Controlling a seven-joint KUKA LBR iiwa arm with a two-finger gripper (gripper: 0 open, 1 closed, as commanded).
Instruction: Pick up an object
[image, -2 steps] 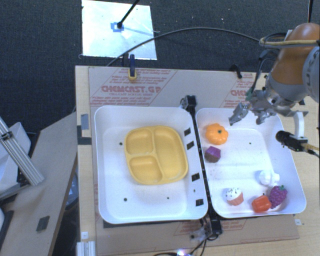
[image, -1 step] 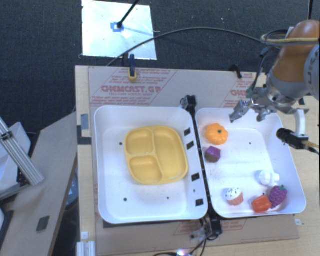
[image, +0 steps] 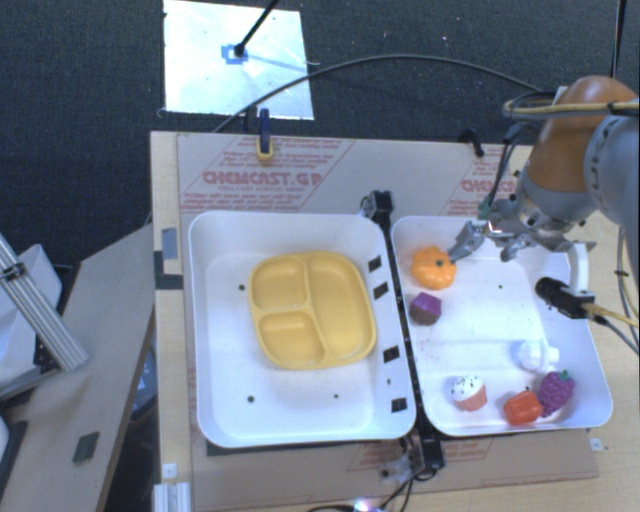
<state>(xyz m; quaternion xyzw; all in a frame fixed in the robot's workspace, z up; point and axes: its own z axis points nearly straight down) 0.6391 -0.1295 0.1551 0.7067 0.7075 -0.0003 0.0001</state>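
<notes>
Over the right bin (image: 600, 385), the arm's gripper (image: 492, 243) hangs with its two fingers spread apart and nothing between them, one fingertip just beside the small orange pumpkin (image: 434, 268) at the bin's far left corner. The pumpkin sits upright, stem up, too round to show a long axis, with a purple toy (image: 425, 308) just in front of it. A cupcake (image: 467, 392), an orange pepper (image: 522, 407), a bunch of grapes (image: 556, 391) and a white piece (image: 535, 354) cluster near the front edge, while a yellow divided tray (image: 311, 308) lies flat in the left bin (image: 215, 330).
</notes>
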